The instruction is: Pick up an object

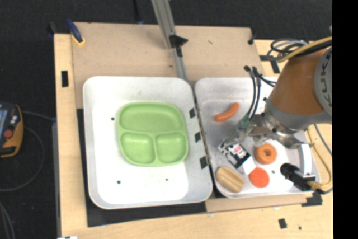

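The right bin (224, 89) holds several small things. An orange sausage (226, 112) lies near its middle left. A black and white packet (235, 153) sits below it. An orange ring-shaped donut (266, 153) is to the packet's right, with a red-orange round piece (258, 177) and a tan bread roll (230, 179) along the front wall. My gripper (250, 128) hangs low over the bin, between the sausage and the donut, just above and right of the packet. The wrist hides the bin's right side.
The left bin (100, 92) carries a green divided plate (151, 133) in its middle. A grey metal post (162, 8) slants up from between the bins at the back. Cables (282, 48) lie at the back right.
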Controlling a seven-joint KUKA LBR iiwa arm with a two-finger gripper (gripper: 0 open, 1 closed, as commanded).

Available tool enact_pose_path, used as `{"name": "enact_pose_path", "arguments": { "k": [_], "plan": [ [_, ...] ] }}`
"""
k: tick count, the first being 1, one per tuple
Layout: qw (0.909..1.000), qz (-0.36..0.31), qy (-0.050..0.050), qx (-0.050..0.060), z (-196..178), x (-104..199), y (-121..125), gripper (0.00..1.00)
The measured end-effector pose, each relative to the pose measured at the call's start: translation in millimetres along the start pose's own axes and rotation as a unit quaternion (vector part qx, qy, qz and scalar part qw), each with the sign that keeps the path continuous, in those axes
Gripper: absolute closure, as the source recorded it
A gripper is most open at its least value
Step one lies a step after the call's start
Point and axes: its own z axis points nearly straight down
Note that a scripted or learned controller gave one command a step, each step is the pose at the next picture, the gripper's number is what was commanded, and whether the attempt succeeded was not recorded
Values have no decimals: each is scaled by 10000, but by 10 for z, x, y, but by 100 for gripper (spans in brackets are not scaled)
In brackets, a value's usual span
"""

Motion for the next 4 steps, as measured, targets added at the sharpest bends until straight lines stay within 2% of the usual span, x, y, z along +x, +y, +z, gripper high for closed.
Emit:
{"name": "enact_pose_path", "arguments": {
  "k": [1,2,3,4],
  "plan": [
    [10000,3,-1,-5,575,-47,83,0],
    [10000,6,0,-19,781,-57,89,0],
    [10000,37,-1,-40,664,-66,100,100],
    [10000,-20,-4,-54,159,-5,188,100]
  ]
}}
